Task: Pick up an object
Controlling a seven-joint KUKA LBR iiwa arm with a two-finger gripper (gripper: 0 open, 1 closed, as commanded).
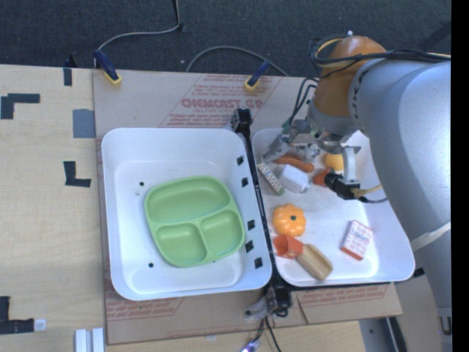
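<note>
Green divided tray (195, 220): 1, left bin (117, 152) | orange pumpkin (289, 220): 1, right bin (388, 259) | pincer (292, 151): grip state unclear

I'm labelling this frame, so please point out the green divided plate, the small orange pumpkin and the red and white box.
green divided plate (194, 220), camera view, on the ridge between its compartments
small orange pumpkin (289, 221), camera view, on its rounded body
red and white box (357, 240), camera view, on its top face
</note>
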